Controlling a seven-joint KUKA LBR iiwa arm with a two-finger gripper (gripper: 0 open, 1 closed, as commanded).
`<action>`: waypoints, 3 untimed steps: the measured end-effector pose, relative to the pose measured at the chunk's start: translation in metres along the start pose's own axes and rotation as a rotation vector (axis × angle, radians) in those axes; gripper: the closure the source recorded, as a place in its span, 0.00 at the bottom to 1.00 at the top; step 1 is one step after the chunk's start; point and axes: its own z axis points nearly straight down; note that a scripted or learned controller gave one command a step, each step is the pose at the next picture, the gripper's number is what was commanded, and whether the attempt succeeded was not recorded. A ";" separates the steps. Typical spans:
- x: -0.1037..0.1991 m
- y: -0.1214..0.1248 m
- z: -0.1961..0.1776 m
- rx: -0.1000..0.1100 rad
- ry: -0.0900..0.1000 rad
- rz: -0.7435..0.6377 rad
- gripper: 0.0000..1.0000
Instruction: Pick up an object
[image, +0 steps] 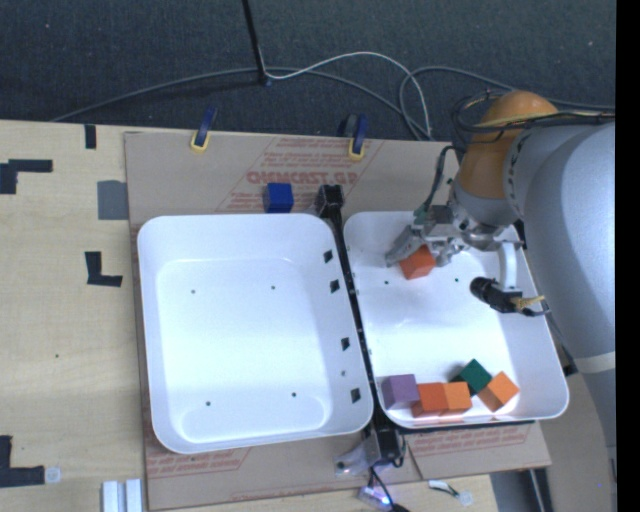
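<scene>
My gripper (420, 254) hangs over the far part of the right bin (530, 345), reaching in from the right. A red-orange block (418, 264) sits tilted between its two grey fingers (396, 252), and the gripper is shut on it. Along the right bin's near edge lie a purple block (401, 389), two orange blocks (443, 398) side by side, a dark green block (472, 377) and another orange block (500, 390).
The left bin (160, 300) stands beside the right one, with a black divider (345, 300) between them. A blue block (279, 196) rests on the cardboard behind the left bin. A black part (490, 291) of the arm overhangs the right bin's right side. Cables run along the back.
</scene>
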 end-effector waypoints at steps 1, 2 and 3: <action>0.000 0.000 -0.011 0.000 -0.001 0.000 1.00; 0.116 -0.024 -0.106 -0.008 0.003 -0.009 1.00; 0.199 -0.031 -0.100 0.001 0.002 -0.006 1.00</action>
